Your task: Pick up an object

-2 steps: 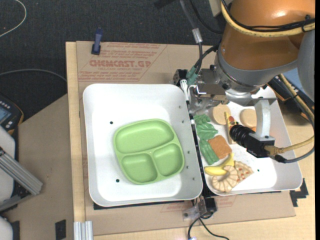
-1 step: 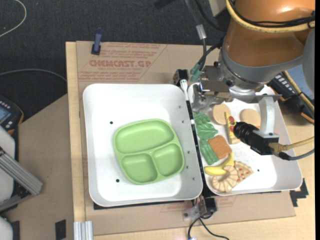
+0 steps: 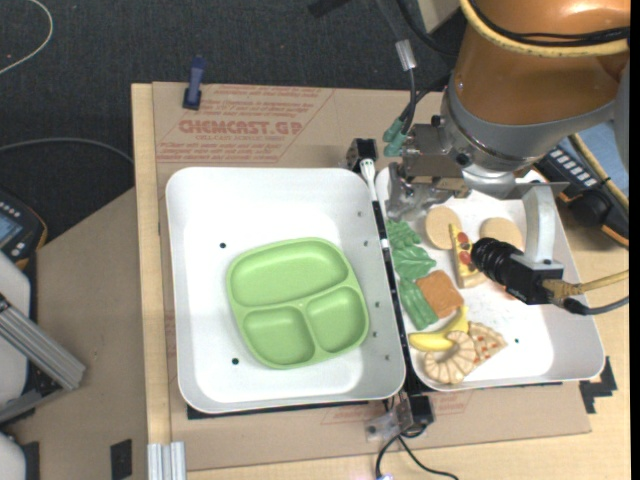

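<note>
Green leaf [image 3: 409, 256] beside claw [image 3: 403, 198] (pointing down)

Left bin [image 3: 190, 268]: a green divided plate [image 3: 295, 300] takes the middle; bare white floor runs all round it, widest at the far edge.
Right bin [image 3: 555, 353]: toy lettuce [image 3: 410, 258], toast [image 3: 440, 290], banana [image 3: 438, 338] and pizza slice [image 3: 487, 340] crowd its left side; the near right corner lies bare.
Overhead: the arm [image 3: 540, 58] covers the right bin's far end.

We look down at a slant from one fixed camera above the bench [image 3: 250, 118], fairly near, taking in the left-hand bin [image 3: 190, 268], the right-hand bin [image 3: 565, 343] and the arm [image 3: 540, 58] at the view's right.
</note>
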You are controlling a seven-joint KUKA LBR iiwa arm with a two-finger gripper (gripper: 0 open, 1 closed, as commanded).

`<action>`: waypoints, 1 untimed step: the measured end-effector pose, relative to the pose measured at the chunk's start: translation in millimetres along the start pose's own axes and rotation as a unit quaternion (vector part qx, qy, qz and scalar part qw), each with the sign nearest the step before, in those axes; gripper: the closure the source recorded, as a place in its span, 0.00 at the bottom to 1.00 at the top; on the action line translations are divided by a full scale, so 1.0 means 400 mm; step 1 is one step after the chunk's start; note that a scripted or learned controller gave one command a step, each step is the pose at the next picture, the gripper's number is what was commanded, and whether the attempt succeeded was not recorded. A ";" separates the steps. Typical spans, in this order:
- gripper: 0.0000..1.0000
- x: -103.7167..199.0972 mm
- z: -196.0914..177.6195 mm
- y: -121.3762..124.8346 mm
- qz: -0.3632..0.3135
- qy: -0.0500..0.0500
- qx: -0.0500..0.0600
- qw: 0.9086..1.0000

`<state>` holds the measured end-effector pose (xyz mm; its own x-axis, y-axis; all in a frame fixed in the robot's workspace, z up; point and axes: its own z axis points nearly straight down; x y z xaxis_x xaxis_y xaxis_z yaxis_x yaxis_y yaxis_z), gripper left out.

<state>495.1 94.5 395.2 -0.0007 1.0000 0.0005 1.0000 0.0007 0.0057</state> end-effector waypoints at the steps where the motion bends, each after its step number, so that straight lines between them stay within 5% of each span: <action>1: 1.00 0.001 -0.026 0.002 0.000 0.000 -0.001 1.000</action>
<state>495.7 94.9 405.5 -0.0009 1.0000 0.0005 1.0000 0.0009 0.0085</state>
